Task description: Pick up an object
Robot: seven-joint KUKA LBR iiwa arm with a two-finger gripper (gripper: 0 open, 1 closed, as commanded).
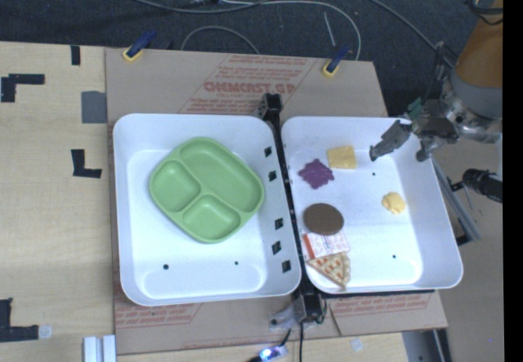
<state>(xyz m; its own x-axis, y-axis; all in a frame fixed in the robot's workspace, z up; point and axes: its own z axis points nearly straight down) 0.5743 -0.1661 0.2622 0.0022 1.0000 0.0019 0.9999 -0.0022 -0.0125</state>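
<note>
Tool [402, 142] spread apart, clamped on nothing, poised over upper right rim of right bin [441, 266]. Nearest: yellow block [342, 157], left of tool; purple piece [315, 173] further left. Risk: tool striking the rim on descent, missing block.

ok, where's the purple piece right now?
The purple piece lies in the right bin, near its left wall, just left of the yellow square and above the brown disc.
</note>
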